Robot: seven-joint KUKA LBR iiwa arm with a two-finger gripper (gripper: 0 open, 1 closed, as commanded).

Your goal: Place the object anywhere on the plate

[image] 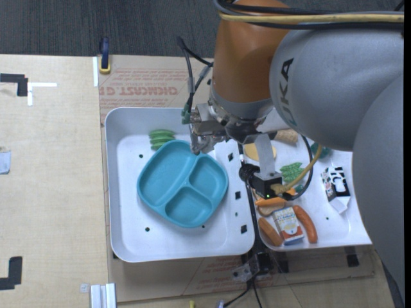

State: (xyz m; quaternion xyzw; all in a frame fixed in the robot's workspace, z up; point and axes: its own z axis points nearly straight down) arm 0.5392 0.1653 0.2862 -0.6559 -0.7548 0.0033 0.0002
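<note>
We see a smooth, matt blue plastic plate (183, 183) in a glossy white plastic bin (128, 230), on a pale wood-look bench (51, 191), beneath the arm's (334, 76) satin grey casing.

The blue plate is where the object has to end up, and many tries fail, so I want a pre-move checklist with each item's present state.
1. Blue plate lies flat in the left bin: ok.
2. Plate compartments free of items: ok.
3. Gripper is at the plate's upper rim, over the left bin: ok.
4. An object is held between the fingers: cannot tell, the wrist blocks the view.
5. Green pea pod lies off the plate, beside its upper left rim: not ok if it is the object.
6. Other food, such as the sausage, lies in the right bin, apart from the plate: ok.
</note>
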